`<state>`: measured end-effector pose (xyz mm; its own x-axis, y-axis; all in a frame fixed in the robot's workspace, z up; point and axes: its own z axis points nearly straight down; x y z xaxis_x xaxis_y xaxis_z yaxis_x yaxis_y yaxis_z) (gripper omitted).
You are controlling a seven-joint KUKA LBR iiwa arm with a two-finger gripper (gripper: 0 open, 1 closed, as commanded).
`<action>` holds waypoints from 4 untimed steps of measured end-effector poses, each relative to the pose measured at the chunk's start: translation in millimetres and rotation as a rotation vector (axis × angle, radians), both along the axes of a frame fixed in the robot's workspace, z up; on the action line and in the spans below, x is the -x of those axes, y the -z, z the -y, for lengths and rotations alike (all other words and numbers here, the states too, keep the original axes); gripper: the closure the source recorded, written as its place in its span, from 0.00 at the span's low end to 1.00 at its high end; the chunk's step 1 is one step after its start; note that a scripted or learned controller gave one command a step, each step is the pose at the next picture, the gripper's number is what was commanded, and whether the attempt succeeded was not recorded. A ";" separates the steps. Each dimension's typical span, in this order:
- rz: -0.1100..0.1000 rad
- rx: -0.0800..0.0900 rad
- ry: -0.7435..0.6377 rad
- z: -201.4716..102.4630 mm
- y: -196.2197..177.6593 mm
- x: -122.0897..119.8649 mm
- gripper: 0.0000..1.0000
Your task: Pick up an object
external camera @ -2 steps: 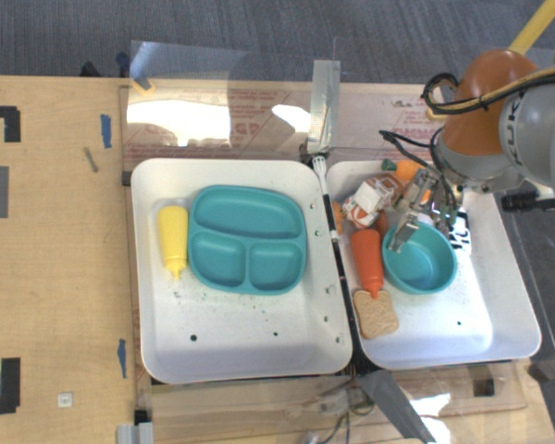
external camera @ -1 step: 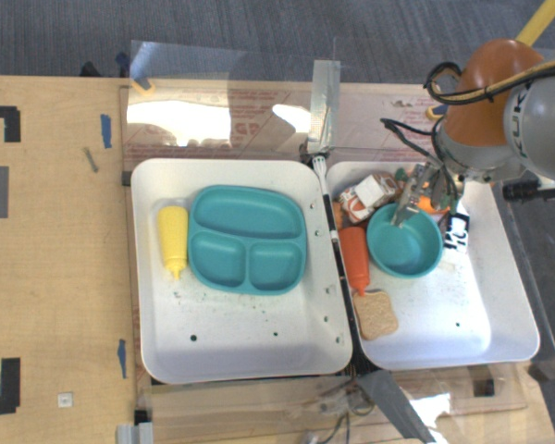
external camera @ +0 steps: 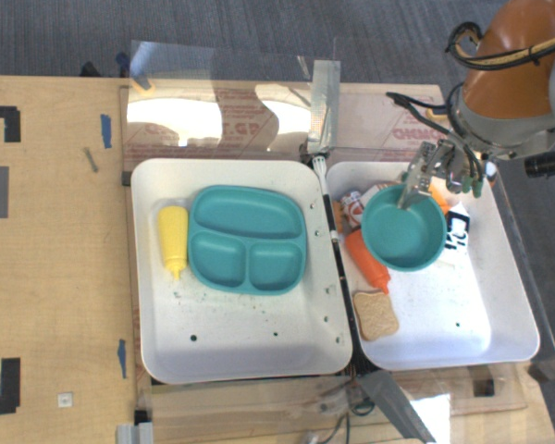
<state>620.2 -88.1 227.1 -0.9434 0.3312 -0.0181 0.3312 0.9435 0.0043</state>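
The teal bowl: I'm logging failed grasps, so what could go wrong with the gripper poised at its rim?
The gripper sits at the far rim of the teal bowl, so a thin-edge pinch may slip or tip it. The bowl crowds an orange carrot and a small packet; lifting could drag them.

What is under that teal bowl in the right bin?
The bowl overlaps an orange carrot-like toy at its left and a black-and-white card at its right. A red-and-white packet peeks out behind. Whatever lies directly beneath is covered.
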 end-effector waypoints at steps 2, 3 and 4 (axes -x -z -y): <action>-0.016 0.005 -0.690 111.8 18.4 25.6 1.00; -0.013 0.006 -0.690 110.4 16.6 24.4 0.00; -0.009 0.011 -0.835 80.9 128.8 28.2 0.00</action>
<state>592.0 -169.0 98.3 -0.8787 -0.4774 -0.0088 -0.4773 0.8787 -0.0059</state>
